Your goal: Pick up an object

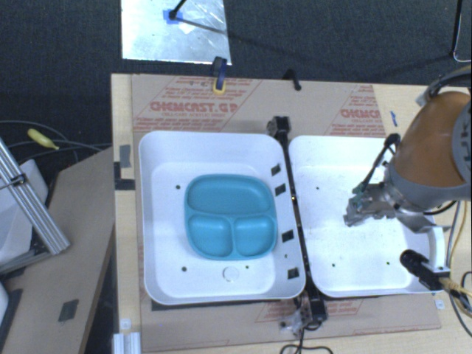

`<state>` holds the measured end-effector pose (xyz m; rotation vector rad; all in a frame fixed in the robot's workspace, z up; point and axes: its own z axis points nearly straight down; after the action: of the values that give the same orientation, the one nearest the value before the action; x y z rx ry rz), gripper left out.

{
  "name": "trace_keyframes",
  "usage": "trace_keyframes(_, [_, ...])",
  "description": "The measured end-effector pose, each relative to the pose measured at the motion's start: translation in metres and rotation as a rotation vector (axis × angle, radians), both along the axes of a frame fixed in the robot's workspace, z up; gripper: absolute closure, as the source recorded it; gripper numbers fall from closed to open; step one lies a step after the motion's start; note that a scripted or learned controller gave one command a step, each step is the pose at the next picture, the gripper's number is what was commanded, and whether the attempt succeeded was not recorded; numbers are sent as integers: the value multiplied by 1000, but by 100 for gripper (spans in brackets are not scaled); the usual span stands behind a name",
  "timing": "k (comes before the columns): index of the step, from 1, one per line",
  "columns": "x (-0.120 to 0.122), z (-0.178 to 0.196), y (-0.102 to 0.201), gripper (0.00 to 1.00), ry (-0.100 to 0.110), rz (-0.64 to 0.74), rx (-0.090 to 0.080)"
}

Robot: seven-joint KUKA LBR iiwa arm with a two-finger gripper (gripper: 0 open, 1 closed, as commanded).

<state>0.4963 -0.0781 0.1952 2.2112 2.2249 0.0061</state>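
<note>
A light blue divided plate (228, 216) with three compartments lies flat in the middle of the left white bin (158, 161). My gripper (361, 211) hangs low over the right white bin (332, 161), near its centre and well to the right of the plate. The grey wrist with its orange band (435, 142) comes in from the right and hides the bin's right side. Nothing can be made out in the gripper.
A black divider with clips (286, 198) runs between the two bins. A small pale round mark (231, 273) sits near the left bin's front wall. A black fitting (419, 268) stands at the right bin's front right corner. Cardboard (199, 102) lies under both bins.
</note>
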Motion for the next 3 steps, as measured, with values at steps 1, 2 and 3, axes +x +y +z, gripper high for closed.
trace_keyframes(1, [-9, 72, 73, 100, -1, 4, 2])
trace_keyframes(2, [-10, 67, 151, 100, 4, 5, 3])
trace_keyframes(3, [-9, 91, 128, 100, 3, -5, 1])
